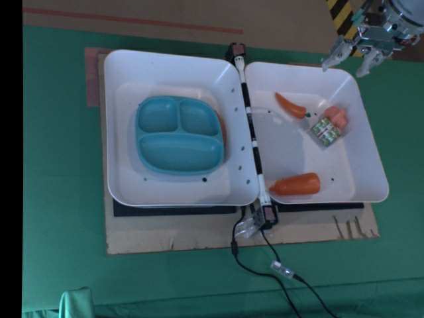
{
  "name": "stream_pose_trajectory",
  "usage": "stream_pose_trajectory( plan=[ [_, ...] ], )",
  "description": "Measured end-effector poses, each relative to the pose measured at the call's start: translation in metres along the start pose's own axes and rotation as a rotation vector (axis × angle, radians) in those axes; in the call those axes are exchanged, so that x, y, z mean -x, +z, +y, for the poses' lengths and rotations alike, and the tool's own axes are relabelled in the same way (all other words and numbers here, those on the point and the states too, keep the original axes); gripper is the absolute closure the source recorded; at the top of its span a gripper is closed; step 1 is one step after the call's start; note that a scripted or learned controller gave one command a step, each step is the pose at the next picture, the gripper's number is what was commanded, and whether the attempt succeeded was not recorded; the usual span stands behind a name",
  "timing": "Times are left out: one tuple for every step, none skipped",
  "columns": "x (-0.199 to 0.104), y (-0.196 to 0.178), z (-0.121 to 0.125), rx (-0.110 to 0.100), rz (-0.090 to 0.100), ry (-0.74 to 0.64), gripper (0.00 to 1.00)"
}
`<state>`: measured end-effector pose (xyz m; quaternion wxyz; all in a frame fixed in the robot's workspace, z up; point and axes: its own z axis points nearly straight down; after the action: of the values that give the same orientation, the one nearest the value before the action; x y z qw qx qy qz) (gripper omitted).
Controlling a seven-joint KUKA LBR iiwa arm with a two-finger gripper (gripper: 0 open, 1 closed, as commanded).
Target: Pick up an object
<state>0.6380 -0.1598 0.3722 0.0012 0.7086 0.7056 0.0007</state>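
Observation:
The right bin (371, 171) holds a small orange chili-shaped piece (290, 105) near its back, a larger orange carrot-like piece (295, 185) at the front left, and a pink block (336, 116) touching a small patterned packet (325, 132) on the right. My gripper (346, 63) hangs above the right bin's back right corner, open, with nothing between its fingers. It is well above and behind the pink block.
The left bin (119, 177) holds a teal divided plate (179, 134). A black-and-white bar (252, 131) runs between the bins. Cables (278, 270) trail off the bench front. A yellow-black hazard stripe (338, 2) lies behind the gripper.

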Motion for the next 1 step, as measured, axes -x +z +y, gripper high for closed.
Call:
stream_pose_trajectory(
  plan=[
    [-0.0261, 0.1211, 0.0272, 0.001, -0.001, -0.002, 0.00]
  ],
)
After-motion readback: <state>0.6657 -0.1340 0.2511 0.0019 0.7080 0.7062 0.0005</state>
